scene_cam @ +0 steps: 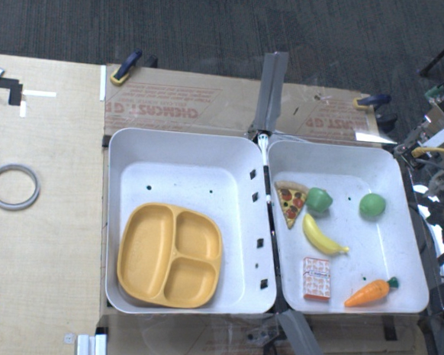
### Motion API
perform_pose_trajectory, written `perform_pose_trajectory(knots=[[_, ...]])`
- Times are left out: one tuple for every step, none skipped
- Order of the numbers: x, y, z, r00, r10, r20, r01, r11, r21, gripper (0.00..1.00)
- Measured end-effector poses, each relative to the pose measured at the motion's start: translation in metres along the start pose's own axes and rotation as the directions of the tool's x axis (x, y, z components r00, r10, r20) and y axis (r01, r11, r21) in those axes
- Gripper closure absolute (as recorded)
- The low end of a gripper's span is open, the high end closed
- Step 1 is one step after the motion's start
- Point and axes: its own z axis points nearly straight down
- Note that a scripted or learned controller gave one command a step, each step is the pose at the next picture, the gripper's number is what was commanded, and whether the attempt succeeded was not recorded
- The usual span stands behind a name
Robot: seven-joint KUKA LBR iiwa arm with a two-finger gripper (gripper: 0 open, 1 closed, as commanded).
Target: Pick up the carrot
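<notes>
The carrot [367, 293] lies just right of the carton [316, 279], long axis tilted, leafy end up-right. Gripper state: cannot tell.

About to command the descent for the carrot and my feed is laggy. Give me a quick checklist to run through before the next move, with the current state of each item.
1. Carrot located: ok. The carrot lies in the right bin, near its front right corner.
2. Carrot free on top: ok. Nothing lies over it.
3. Space to the small box: ok. The small box lies apart to the left of the carrot, not touching.
4. Space to the bin wall: not ok. The carrot's green end sits close to the right wall.
5. Other items out of the way: ok. Banana, pizza slice and two green fruits lie farther back.
6. Gripper position and state: cannot tell.
</notes>
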Motion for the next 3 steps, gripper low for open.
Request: perform_pose_trajectory(knots=[[0.024, 0.013, -0.117, 1.000, 0.011, 0.000, -0.011, 1.000, -0.001, 0.00], [-0.025, -0.013, -0.126, 0.994, 0.110, 0.001, -0.110, 0.994, 0.000, 0.00], [-0.084, -0.047, -0.136, 0.979, 0.202, 0.001, -0.202, 0.979, 0.001, 0.00]])
